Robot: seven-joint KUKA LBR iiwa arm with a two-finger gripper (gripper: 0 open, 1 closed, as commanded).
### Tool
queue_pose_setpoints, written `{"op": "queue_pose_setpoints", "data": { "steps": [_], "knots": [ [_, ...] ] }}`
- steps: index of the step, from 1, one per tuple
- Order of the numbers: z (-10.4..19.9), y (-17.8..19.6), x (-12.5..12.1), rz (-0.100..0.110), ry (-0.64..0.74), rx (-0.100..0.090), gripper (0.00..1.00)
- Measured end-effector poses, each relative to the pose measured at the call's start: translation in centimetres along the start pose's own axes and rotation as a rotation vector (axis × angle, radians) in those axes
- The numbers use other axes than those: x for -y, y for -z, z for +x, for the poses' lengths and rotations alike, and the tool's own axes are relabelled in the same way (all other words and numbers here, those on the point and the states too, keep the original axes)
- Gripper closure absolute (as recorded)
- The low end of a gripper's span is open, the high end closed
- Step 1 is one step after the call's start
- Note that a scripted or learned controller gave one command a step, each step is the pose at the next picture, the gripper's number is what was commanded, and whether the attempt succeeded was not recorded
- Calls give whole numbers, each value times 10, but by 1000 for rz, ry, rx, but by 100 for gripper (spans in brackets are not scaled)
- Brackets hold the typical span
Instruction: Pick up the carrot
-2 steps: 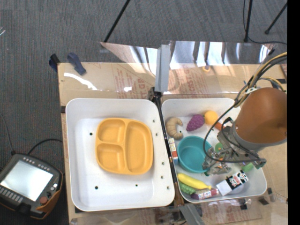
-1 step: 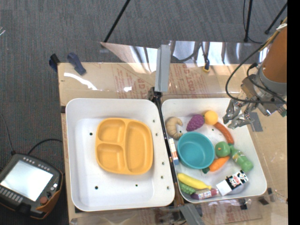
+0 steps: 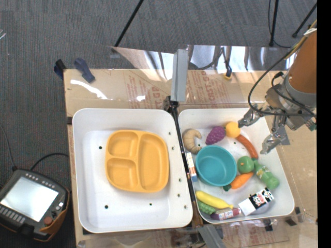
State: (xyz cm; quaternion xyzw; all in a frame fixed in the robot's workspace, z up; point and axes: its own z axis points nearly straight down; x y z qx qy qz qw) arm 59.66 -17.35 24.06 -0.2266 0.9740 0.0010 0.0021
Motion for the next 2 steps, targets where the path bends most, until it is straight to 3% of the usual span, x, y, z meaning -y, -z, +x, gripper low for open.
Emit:
{"op": "queue_pose_setpoints", "data": {
  "steps": [1,2],
  "knots": [
    [44,-155,-7,-3,-129,-7,0],
    [60,-143,-25,32,84,21,0]
  ]
}}
